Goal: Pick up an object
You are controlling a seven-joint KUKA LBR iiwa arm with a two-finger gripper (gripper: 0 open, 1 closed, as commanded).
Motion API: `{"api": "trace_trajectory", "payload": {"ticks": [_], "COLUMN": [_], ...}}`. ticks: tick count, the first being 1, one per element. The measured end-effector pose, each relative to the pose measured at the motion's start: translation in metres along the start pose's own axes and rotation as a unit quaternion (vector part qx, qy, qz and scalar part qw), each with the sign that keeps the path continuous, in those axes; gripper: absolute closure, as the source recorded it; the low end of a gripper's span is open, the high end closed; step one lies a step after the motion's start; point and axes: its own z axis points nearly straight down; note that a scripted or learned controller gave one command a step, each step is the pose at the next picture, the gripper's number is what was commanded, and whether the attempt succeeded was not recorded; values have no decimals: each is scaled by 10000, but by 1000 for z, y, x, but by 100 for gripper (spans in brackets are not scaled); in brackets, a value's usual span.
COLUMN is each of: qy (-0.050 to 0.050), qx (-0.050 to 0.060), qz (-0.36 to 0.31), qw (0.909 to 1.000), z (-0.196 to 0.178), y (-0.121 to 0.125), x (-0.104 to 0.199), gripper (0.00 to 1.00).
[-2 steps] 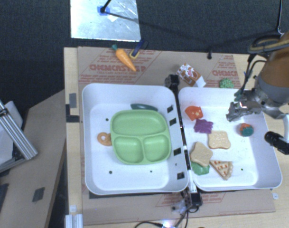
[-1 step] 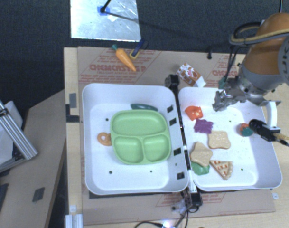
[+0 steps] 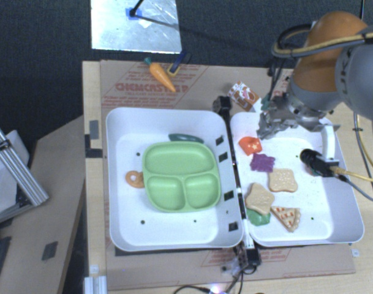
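The right bin [image 3: 339,219] holds several toy foods: a red piece [image 3: 250,144], a purple piece [image 3: 263,162], a slice of toast [image 3: 283,180], a tan bread piece [image 3: 258,196] over a green bit [image 3: 258,217], and a pizza slice [image 3: 286,217]. My gripper [image 3: 267,129] hangs over the far left part of this bin, just up and right of the red piece. Nothing shows in its grasp.
The left bin [image 3: 122,139] carries a green divided plate [image 3: 177,176], an orange ring [image 3: 135,179] and a dark green thing [image 3: 186,138] behind the plate. Beyond the bins lie a toy carrot [image 3: 162,76], a snack packet [image 3: 243,95] and a foil sheet [image 3: 135,16].
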Motion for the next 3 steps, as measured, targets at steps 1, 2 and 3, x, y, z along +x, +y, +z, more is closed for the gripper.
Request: {"api": "trace_trajectory", "payload": {"ticks": [1, 2, 3], "qy": [-9, -12, -9], "qx": [16, 11, 2], "qz": [41, 45, 44], "qw": [10000, 10000, 10000], "z": [4, 13, -1], "y": [-13, -7, -6], "x": [-5, -12, -22], "gripper": [100, 100, 100]}}
